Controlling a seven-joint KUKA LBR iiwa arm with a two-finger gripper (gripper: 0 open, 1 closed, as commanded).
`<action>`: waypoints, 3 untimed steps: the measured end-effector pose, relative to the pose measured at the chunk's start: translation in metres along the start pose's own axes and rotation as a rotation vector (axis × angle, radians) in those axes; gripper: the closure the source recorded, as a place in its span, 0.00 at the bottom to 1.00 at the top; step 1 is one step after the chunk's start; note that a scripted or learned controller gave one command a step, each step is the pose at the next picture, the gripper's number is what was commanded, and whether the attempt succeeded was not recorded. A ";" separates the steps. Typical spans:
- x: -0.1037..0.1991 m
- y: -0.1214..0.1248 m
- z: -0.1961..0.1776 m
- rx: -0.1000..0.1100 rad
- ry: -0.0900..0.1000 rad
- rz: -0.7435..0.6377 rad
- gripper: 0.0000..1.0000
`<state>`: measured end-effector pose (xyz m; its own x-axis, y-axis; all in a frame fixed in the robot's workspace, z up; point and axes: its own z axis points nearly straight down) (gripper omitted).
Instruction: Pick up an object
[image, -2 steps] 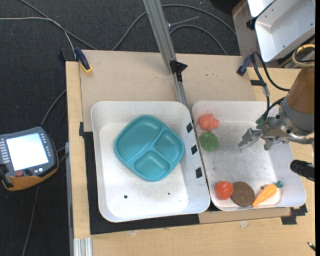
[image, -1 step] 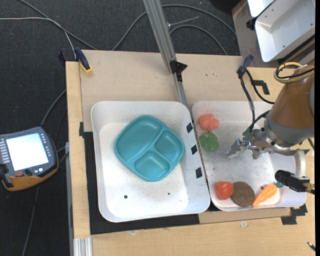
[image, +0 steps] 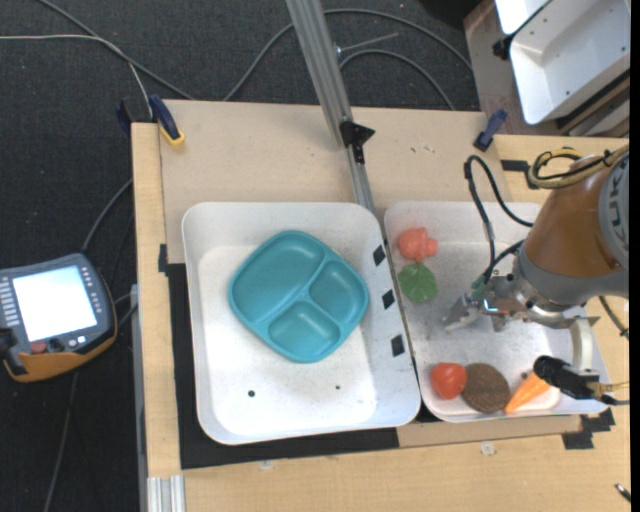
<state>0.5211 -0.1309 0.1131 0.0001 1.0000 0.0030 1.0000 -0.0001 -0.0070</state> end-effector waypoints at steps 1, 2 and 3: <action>0.000 0.002 -0.014 -0.007 -0.001 0.000 1.00; 0.005 -0.003 -0.060 -0.012 -0.004 -0.001 1.00; 0.005 -0.002 -0.090 -0.012 -0.004 -0.002 1.00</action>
<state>0.5198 -0.1263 0.2032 -0.0015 1.0000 -0.0007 1.0000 0.0015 0.0047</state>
